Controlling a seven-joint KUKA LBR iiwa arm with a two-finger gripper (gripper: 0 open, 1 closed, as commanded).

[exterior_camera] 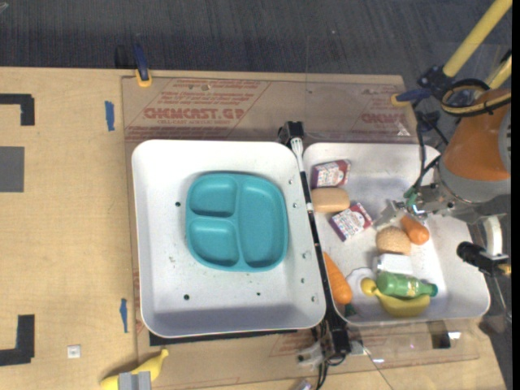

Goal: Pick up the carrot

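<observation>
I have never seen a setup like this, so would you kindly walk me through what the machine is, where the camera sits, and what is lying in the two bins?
This is one picture from a camera fixed above a bench, looking down at a slant. The grey machine with the orange band at the right is a robot arm; its gripper hangs over the right bin.

The left bin holds a teal divided plate. The right bin holds toy food: a carrot along its left wall, two small purple packets, a tan bread-like piece, a green bottle on a yellow banana, and a small orange item just below the gripper.

I cannot tell that anything is held.
</observation>
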